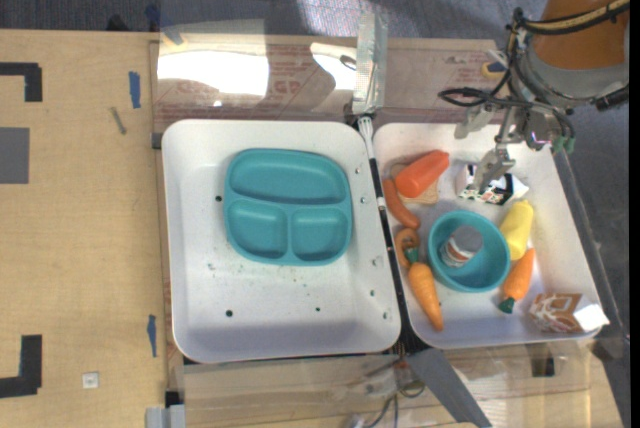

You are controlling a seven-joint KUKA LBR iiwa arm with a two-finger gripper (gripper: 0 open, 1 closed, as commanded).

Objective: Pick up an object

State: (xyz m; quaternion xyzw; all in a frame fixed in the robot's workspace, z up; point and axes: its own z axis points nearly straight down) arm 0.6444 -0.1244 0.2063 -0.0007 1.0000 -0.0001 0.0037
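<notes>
My gripper [496,164] hangs low over the back of the right bin [572,206], just above a small black-and-white object [492,190]. I cannot make out anything held in it. To its left lies an orange-red piece [422,172]. In front of it sits a teal bowl [470,254] with a small grey and white item [461,246] inside. A yellow piece [517,226] leans at the bowl's right side. One carrot [424,288] lies front left of the bowl, another carrot [518,278] front right.
The left bin [190,246] holds a teal divided plate [288,206]. A brown and white box [562,311] rests in the right bin's front right corner. A thin orange piece [397,204] lies along that bin's left wall. Cables hang by the wrist [478,98].
</notes>
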